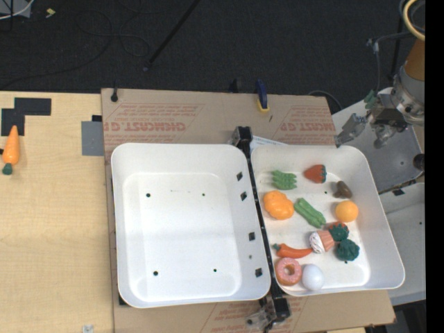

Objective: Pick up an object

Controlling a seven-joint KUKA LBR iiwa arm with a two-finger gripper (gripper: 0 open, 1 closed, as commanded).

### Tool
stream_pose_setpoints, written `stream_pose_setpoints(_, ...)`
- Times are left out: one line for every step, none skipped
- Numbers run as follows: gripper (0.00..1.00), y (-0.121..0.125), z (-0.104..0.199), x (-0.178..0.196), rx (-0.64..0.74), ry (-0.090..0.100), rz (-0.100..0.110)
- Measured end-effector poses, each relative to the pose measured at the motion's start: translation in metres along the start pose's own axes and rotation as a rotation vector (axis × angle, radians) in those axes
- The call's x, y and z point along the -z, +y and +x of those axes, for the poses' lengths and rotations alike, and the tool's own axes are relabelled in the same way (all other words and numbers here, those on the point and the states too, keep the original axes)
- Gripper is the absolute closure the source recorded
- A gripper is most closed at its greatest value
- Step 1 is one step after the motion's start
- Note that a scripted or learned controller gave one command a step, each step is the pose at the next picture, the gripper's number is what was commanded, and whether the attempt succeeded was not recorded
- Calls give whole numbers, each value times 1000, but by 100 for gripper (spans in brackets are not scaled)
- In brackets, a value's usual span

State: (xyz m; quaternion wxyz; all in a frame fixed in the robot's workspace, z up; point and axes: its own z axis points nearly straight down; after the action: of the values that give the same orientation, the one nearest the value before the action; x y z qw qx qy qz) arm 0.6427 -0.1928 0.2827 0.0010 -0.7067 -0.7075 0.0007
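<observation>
The right bin (378, 186) holds several toy foods: a green leafy piece (283, 180), a red strawberry (316, 173), a brown lump (342, 189), an orange ball (347, 211), a yellow-orange pepper (277, 205), a green cucumber (309, 212), a red-orange carrot (295, 251), a pink donut (288, 272), a white egg (313, 277) and teal broccoli (347, 250). My gripper (365, 130) hangs above the bin's far right corner, off the objects. Its two fingers stand apart, open, with nothing between them.
The left bin (128, 186) sits beside the right one, joined by a black clip strip (251, 207). A toy carrot (10, 149) lies on the wooden bench at far left. A blue clamp (262, 96) stands on the cardboard behind the bins.
</observation>
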Motion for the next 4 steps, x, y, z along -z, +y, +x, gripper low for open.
stream_pose_setpoints(0,-23,-20,-94,-1,1,6)
stream_pose_setpoints(0,-28,-18,-200,0,1,4)
stream_pose_setpoints(0,3,-14,-194,0,-1,-3)
stream_pose_setpoints(0,-67,-11,-196,-2,2,6)
